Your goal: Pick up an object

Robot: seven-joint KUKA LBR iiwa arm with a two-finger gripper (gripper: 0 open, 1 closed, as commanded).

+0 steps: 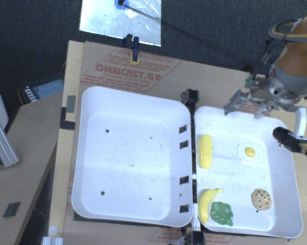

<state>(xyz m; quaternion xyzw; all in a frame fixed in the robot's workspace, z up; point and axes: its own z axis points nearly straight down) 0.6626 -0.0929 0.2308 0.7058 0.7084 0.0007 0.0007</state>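
**Approach phase: claw above right bin, no object taken**

Candidate objects lie in the right bin [289,183]: a corn cob [205,151] beside the divider, a fried egg [249,152] near the middle, a cookie [261,199] toward the front right, and a banana [207,202] touching a green leaf [222,213] at the front left corner. The left bin [96,105] sits alongside on the counter [74,80].

The claw [247,105] hangs over the right bin's far rim, fingers spread wide, gripping nothing (judged: selection and descent not yet begun).

Next move: travel forward over one item, align the fingers across its narrow axis, descend. The egg and the corn are nearest.
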